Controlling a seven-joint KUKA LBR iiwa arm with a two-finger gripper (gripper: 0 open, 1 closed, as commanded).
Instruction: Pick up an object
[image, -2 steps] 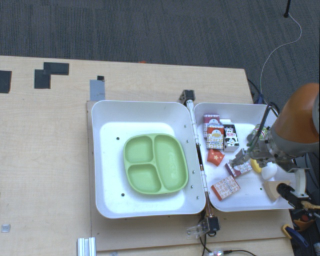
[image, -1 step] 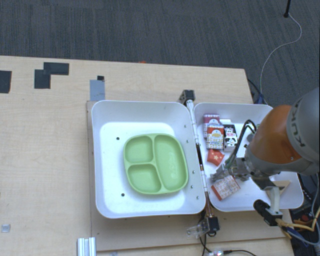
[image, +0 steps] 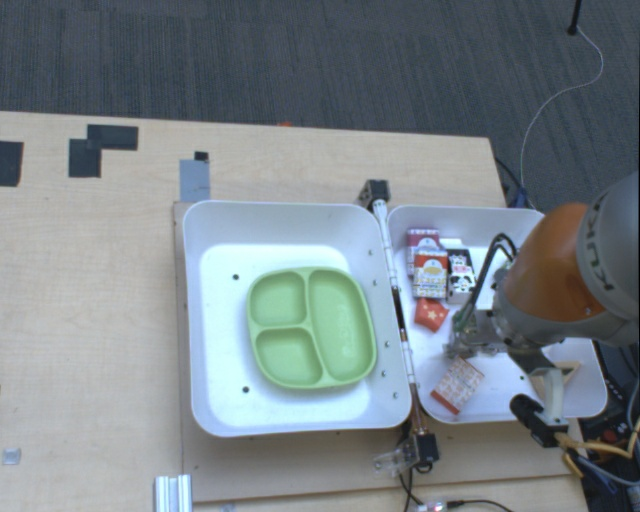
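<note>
A green tray (image: 311, 328) is held in the left bin (image: 205, 330). Packets (image: 432, 275) and a card (image: 458, 385) lie in the right bin (image: 590, 395), centre-right, under the gripper (image: 466, 338); its grasp cannot be told.

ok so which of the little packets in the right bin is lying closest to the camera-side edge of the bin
The red-and-white checked packet, lying tilted and apart near the right bin's front rim. The other packets cluster toward the back, beside the divider.
</note>
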